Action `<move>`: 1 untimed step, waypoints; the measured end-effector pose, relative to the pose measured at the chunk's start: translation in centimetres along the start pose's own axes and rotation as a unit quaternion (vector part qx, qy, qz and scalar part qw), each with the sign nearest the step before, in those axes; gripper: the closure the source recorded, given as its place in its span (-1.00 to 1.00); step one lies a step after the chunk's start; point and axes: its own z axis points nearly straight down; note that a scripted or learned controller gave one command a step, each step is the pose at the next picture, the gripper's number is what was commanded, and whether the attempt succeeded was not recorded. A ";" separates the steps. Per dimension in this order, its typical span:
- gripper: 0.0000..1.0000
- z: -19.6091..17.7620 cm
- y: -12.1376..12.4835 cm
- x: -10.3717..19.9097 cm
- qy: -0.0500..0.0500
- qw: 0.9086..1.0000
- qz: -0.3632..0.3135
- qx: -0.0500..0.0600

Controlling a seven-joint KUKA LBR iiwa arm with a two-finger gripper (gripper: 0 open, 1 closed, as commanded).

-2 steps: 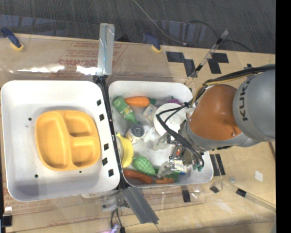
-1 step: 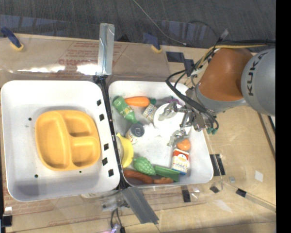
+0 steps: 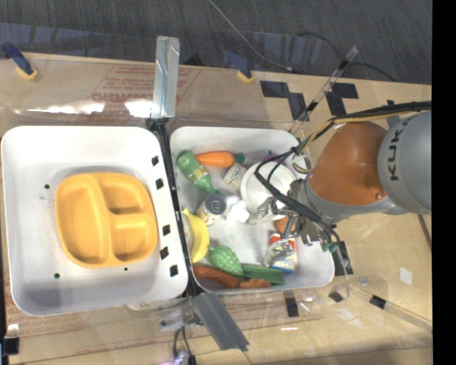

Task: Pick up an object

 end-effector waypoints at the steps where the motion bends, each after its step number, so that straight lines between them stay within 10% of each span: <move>1: -1.00 -0.1 0.9 2.4 0.000 0.995 0.105 0.000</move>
